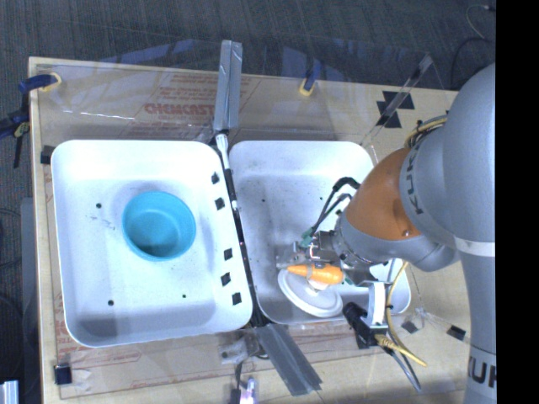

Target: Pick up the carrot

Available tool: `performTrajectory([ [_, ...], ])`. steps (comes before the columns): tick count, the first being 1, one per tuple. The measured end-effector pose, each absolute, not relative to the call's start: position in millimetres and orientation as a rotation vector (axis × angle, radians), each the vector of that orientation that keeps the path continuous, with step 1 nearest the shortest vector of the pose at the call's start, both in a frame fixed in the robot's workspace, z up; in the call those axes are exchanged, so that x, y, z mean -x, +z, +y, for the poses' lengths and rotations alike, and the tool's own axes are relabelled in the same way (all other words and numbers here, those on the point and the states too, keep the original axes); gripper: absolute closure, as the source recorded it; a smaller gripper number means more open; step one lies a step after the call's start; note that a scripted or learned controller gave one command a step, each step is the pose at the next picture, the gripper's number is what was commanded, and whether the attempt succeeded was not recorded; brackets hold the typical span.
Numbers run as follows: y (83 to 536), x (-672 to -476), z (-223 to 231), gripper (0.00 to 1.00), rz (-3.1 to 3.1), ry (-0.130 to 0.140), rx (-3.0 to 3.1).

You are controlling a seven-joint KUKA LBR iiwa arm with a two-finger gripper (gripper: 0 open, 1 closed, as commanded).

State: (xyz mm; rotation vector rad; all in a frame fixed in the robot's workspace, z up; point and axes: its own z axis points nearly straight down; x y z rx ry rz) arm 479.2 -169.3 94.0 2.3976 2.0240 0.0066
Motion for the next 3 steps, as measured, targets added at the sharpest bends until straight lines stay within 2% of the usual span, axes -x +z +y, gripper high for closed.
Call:
performTrajectory([
  [1, 104, -481.3, -169, 1.00, 2.031, 0.010, -2.390],
  [2, 191, -488.7, -74, 1.00, 1.882, 0.000, -2.519],
  [3, 191, -488.5, -75, 0.00, 1.881, -0.001, -2.520],
])
